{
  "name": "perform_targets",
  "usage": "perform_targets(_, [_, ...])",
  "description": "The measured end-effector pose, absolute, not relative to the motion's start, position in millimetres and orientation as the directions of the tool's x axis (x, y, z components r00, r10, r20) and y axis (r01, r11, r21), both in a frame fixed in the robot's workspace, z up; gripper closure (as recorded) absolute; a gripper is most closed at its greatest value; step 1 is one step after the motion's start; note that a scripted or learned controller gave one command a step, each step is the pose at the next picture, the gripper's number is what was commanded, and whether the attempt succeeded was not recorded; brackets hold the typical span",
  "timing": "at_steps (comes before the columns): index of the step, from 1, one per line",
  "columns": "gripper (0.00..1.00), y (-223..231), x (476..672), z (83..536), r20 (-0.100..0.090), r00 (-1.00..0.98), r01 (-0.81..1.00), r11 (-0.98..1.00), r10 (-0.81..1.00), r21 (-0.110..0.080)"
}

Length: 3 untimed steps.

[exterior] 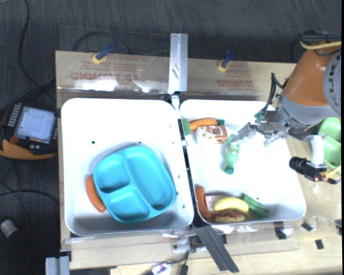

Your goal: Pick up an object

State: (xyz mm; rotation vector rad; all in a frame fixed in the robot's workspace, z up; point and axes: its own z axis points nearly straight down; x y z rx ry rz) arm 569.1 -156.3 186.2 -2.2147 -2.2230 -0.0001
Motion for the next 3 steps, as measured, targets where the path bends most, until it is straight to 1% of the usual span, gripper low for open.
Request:
perform_targets(1, [0.0,-148.3,570.1,89.7,-0.003,0.162,0.987,-0.162,0.987,0.009])
perform_targets(2, [1.0,-145.6,571.4,99.3,0.002,0.159,0.987,-0.159,0.987,0.01])
perform_targets(3, [1.0,-52.8,562.3,232.1,-0.002,0.195,0.981,-0.195,0.981,-0.003])
